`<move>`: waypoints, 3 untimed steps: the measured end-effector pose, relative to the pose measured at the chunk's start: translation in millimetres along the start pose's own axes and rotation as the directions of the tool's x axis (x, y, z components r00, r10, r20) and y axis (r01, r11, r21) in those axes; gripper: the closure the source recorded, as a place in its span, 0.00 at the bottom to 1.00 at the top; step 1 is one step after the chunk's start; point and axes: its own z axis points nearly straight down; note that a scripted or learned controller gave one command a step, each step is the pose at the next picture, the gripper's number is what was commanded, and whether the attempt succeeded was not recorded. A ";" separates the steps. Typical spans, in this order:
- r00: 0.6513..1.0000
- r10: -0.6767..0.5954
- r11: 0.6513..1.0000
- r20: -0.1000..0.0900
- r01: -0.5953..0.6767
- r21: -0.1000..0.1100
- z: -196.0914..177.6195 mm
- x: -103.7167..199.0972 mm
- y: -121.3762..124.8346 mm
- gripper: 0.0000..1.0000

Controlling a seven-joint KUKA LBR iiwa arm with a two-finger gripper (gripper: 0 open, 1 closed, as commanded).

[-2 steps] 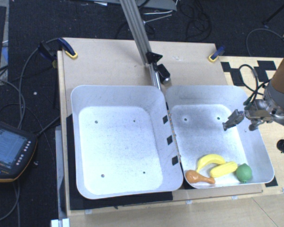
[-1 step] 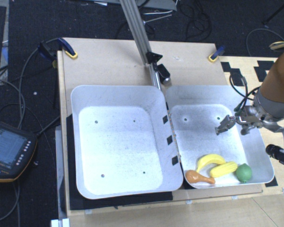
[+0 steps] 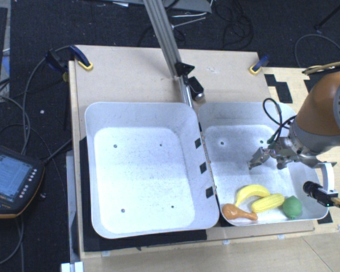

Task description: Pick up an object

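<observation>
1. The end effector (image 3: 260, 158) hangs low over the right bin (image 3: 232, 130), roughly at its middle, reaching in from the right below the orange band. Whether it is open or closed I cannot tell (it is small and partly blurred here), and nothing is visibly between its tips.

2. The candidates lie in the bin's near corner, toward the camera from the end effector and apart from it: a yellow banana (image 3: 250, 194), a second yellow piece that looks like an ear of corn (image 3: 268, 202) touching the banana's near side, an orange drumstick-shaped piece (image 3: 238, 212) at the left end, and a green round fruit (image 3: 293, 207) at the right.

3. Handling, as a judgement: these look like toy food, so light, stiff and smooth-skinned, likely to slide or roll if nudged. The banana seems best pinched across its middle, narrow way; the green fruit may roll off against the bin wall.

4. The left bin (image 3: 102, 123) sits beside it on the tabletop (image 3: 130, 72).
</observation>
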 end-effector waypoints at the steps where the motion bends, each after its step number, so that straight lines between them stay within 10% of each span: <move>1: 1.000 0.000 1.000 0.001 0.000 -0.005 -13.1 -0.5 1.1 1.00; 3: 1.000 0.000 1.000 0.002 0.000 -0.008 -107.7 -3.5 -4.6 1.00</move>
